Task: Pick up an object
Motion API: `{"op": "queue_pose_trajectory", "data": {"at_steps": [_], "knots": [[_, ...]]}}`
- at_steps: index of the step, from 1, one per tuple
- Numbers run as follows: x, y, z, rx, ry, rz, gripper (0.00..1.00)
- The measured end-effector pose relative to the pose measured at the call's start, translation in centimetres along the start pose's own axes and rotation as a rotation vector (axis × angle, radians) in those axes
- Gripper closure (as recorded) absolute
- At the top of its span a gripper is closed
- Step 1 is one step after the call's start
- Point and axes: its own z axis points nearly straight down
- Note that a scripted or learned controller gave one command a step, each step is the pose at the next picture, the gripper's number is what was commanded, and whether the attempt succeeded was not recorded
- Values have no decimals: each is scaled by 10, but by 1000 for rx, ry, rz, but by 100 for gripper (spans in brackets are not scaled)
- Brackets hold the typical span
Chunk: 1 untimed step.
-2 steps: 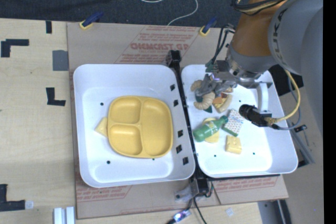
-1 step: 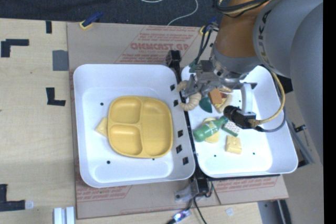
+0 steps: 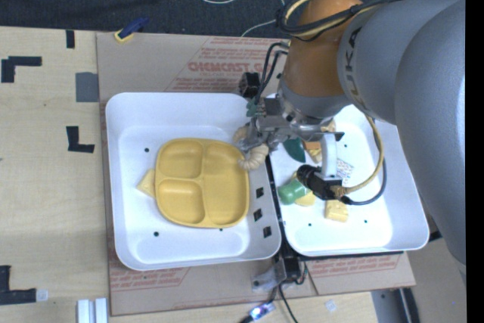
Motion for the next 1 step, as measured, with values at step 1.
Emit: {"op": "queue_pose_trajectory", "data": {"at_steps": [1], "knots": [[27, -5, -17, -3, 0, 0, 100]]}}
